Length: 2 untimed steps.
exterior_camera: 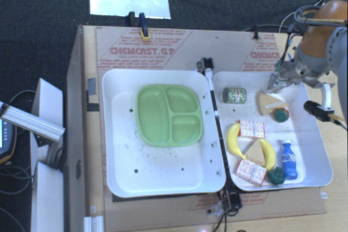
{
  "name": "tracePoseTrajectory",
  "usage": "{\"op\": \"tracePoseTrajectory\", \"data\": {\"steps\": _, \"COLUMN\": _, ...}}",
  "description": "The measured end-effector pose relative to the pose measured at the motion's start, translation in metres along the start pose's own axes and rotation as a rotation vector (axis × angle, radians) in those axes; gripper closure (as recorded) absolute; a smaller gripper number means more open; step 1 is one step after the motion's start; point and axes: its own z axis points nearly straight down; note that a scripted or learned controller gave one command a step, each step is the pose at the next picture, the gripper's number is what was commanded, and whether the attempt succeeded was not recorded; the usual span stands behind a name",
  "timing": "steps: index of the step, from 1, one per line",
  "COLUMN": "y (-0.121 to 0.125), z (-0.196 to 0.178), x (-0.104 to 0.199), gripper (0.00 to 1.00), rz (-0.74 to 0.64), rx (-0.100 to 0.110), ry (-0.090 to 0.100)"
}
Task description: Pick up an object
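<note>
Cheese wedge (268, 101) lies beneath our gripper (277, 83); finger state we cannot tell, so we should centre over it, clear of the green ball (281, 114).

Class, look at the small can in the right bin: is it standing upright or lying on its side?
On its side. The can shows its green-labelled curved wall along its length, with one round end facing left, resting on the right bin floor.
</note>
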Motion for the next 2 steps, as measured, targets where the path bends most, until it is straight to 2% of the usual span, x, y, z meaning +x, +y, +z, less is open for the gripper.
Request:
{"op": "tracePoseTrajectory", "data": {"steps": 1, "y": 0.000, "z": 0.000, "x": 0.000, "gripper": 0.00, "rz": 0.000, "rx": 0.001, "ry": 0.000}}
{"op": "tracePoseTrajectory", "data": {"steps": 2, "y": -0.034, "z": 0.009, "x": 0.035, "gripper": 0.00, "rz": 0.002, "rx": 0.012, "ry": -0.001}}
